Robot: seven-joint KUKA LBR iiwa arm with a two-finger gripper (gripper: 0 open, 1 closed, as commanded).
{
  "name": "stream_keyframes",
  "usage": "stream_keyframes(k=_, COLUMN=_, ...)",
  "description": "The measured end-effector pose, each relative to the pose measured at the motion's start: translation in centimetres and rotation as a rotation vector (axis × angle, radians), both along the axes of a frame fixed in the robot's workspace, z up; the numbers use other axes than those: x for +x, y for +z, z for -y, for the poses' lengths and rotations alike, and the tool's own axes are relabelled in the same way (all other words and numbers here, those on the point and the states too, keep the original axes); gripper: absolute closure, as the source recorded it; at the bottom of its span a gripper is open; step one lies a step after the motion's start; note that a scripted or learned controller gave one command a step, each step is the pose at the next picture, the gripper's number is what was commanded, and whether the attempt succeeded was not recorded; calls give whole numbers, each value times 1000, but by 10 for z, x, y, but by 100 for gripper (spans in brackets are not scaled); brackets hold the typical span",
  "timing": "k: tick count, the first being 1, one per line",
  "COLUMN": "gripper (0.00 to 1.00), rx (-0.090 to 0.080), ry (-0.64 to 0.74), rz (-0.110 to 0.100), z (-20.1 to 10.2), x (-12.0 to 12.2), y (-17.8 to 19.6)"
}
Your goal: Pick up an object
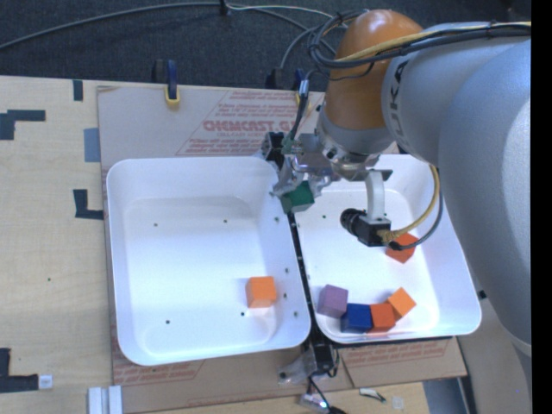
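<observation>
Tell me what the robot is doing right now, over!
Gripper above the divide between the two white bins, fingers shut on a small green block. Block lifted clear. Orange cube sits in left bin. Nothing in the way.

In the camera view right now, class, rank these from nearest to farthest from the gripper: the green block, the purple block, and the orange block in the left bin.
1. Green block: at the gripper, over the bins' shared wall.
2. Purple block: right bin, front.
3. Orange block: left bin, front; nearly level with purple, so a close call.

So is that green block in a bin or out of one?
Out: the green block sits between the fingers of the gripper, raised over the divide between the two bins.
</observation>
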State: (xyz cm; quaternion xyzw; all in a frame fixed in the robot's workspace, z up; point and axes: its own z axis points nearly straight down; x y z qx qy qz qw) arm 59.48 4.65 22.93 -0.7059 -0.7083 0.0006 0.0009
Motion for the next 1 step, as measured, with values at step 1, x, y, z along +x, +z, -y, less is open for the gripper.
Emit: stream_keyframes(k=1, gripper=100, rx=0, ry=0, rz=1, z=-49, x=7, y=0)
